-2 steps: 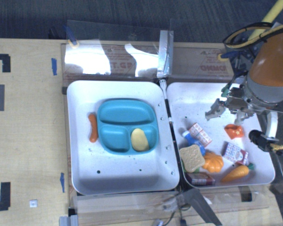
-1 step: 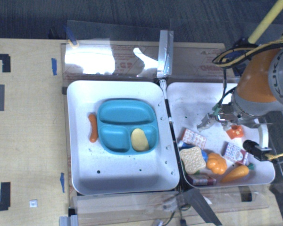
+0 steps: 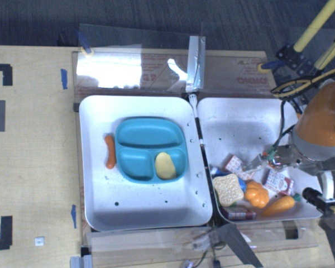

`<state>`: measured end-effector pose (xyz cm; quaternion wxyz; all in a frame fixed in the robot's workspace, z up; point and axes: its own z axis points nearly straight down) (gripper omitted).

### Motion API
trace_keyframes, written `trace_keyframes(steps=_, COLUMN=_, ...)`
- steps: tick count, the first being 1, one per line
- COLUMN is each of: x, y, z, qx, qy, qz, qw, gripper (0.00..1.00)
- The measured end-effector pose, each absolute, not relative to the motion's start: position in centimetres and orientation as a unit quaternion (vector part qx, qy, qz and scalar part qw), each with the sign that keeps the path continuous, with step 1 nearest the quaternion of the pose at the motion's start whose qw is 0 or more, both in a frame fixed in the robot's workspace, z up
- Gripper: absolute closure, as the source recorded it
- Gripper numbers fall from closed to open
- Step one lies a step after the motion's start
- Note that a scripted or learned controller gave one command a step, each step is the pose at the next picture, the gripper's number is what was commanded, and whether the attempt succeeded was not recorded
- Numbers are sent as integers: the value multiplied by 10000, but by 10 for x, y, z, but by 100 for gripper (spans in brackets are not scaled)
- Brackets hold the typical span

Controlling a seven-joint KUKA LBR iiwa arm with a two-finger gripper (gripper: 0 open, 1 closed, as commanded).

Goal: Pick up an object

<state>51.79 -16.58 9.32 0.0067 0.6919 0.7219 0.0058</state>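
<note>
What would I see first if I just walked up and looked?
Probably the bright blue tray in the left bin, with a yellow potato-shaped toy in one compartment and an orange hot dog lying beside it. Then the jumble of toy food piled in the right bin, under the arm's orange band.

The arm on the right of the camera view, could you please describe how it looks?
The arm is a rounded grey body with a broad orange band above the wrist. Dark cables run along it near the top. Its gripper is a small metal piece with red and dark details.
</note>
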Motion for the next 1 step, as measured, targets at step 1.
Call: trace_keyframes(steps=1, x=520, y=-164, z=104, qx=6921, qy=7217, qz=87, qw=80, gripper=100)
